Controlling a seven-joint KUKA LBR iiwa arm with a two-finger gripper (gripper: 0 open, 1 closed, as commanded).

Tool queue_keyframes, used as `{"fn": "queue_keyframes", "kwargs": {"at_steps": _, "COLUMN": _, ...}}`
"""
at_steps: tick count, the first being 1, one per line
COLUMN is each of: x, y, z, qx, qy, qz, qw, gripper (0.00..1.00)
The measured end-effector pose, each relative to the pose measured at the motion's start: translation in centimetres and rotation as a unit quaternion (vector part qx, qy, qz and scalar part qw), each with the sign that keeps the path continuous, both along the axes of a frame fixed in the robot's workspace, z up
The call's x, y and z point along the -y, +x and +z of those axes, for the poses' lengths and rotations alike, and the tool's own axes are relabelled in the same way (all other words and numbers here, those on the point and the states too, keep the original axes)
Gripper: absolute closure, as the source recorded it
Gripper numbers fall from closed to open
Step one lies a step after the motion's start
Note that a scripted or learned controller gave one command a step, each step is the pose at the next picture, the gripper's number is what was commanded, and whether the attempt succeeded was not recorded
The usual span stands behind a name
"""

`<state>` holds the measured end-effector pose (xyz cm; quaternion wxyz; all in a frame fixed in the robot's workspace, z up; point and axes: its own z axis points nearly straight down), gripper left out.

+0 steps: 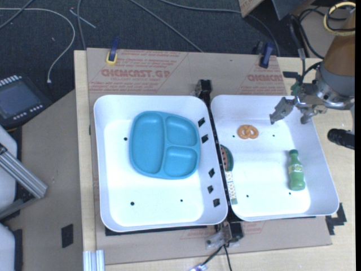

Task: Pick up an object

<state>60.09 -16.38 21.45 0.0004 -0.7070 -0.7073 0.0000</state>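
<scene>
A small orange pretzel lies in the upper middle of the right bin. A green bottle with a yellow cap lies flat near that bin's right side. My gripper hangs over the right bin's upper right corner, to the right of the pretzel and above the bottle. Its two fingers are spread apart with nothing between them.
A blue divided plate rests in the left bin. A dark round object sits at the divider between the bins. Blue clamps hold the cardboard at the back. Cables trail on the floor behind.
</scene>
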Motion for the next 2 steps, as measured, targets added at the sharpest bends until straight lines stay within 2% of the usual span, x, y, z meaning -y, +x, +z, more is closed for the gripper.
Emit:
{"fn": "queue_keyframes", "kwargs": {"at_steps": 1, "x": -0.6, "y": 0.4, "z": -6.1, "qx": -0.002, "qy": 0.0007, "qz": 0.001, "qw": 1.0, "gripper": 0.0}}
{"fn": "queue_keyframes", "kwargs": {"at_steps": 2, "x": -1.2, "y": -0.1, "z": -10.6, "qx": -0.003, "qy": 0.0009, "qz": 0.0, "qw": 1.0, "gripper": 0.0}}
